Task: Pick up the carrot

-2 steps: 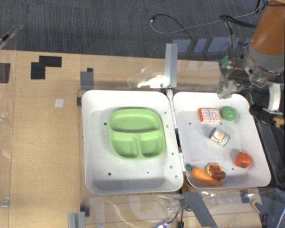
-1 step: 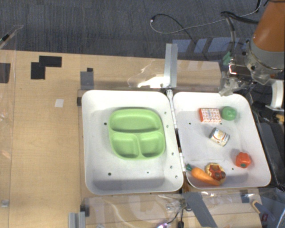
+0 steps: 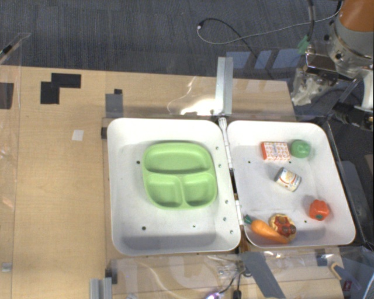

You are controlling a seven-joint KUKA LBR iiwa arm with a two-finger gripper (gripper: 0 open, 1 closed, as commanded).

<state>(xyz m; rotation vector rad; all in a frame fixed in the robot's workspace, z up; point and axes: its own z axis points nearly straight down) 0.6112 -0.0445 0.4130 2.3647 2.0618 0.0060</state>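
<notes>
- Up at the top right corner of the view sits my gripper (image 3: pixel 320 75), above the bench and beyond the far edge of the right bin; its end is a pale blur against cables and metal, and I cannot tell how it is set.
- My wrist's orange band (image 3: pixel 356 14) shows at the very corner, with grey housing just below it.
- Nothing of mine touches either bin.
- Nearest to me is the right bin (image 3: pixel 336 169), shallow and white, holding five things.
- A red-and-white box (image 3: pixel 275 151) lies near its far wall, with a green ball (image 3: pixel 300 148) just beside it.
- A small tilted can (image 3: pixel 288 179) rests near the middle.
- A red pepper (image 3: pixel 318 209) sits toward the right wall.
- My target, the carrot (image 3: pixel 267 230), lies along the near wall at the left corner, green top pointing left, touching a red and yellow item (image 3: pixel 283 223) just behind it.
- In the left bin (image 3: pixel 123 175) rests a green divided tray (image 3: pixel 178 175).
- A metal divider post (image 3: pixel 224 87) stands upright behind the seam between the bins.
- Both bins rest on a light wooden bench (image 3: pixel 52 187) bearing black markers (image 3: pixel 57 87).
- Dark carpet (image 3: pixel 117 29) lies beyond, crossed by a looping cable (image 3: pixel 234 30).
</notes>
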